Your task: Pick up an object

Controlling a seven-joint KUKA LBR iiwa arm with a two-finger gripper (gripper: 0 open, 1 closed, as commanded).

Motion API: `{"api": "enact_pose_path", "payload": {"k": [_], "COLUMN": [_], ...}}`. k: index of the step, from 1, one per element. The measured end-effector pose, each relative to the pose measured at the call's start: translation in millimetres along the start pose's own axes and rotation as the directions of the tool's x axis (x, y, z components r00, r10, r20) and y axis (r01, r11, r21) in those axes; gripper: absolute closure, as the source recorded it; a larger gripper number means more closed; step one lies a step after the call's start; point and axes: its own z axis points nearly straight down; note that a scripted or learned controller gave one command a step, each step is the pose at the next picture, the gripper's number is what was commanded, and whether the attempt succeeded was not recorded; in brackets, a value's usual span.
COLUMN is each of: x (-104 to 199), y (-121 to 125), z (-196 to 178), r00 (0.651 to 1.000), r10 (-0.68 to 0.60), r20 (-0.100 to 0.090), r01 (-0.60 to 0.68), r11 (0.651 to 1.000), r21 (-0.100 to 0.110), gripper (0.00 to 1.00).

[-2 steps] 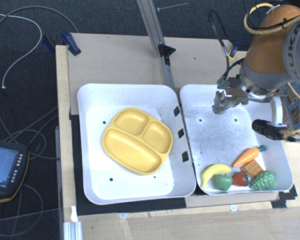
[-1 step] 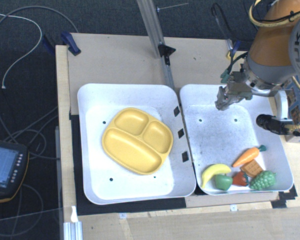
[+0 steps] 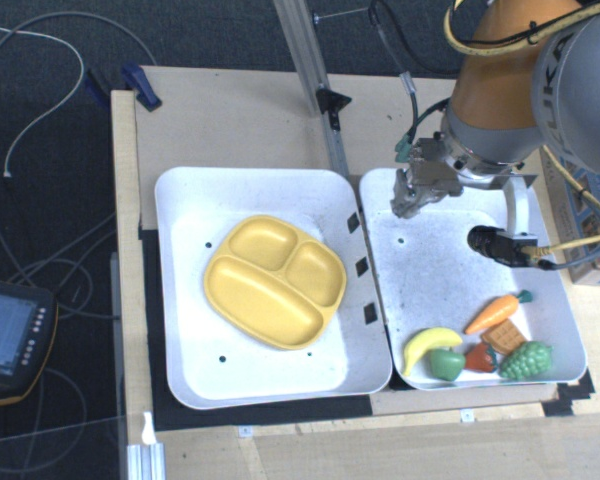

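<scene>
In the right bin (image 3: 430, 268), the toy food lies bunched at the near right corner: a yellow banana (image 3: 427, 344), a green apple (image 3: 445, 364), an orange carrot (image 3: 494, 314), a brown cracker (image 3: 504, 339), a red piece (image 3: 479, 358) and green grapes (image 3: 526, 361). My gripper (image 3: 408, 204) hangs over the far left part of that bin, well away from the food. Nothing shows between its fingers.
A yellow divided plate (image 3: 274, 280) lies in the left bin (image 3: 185, 268). A slanted metal post (image 3: 310, 58) rises behind the bins. A black cylinder (image 3: 492, 242) on the arm sticks out over the right bin. Cables trail on the floor at left.
</scene>
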Motion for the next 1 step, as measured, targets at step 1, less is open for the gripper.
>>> {"api": "enact_pose_path", "payload": {"k": [1], "x": [59.0], "y": [-1.8], "z": [-5.4], "r00": [1.0], "r10": [0.0], "r20": [0.0], "r01": [0.0], "r11": [1.0], "r21": [0.001], "gripper": [1.0]}}
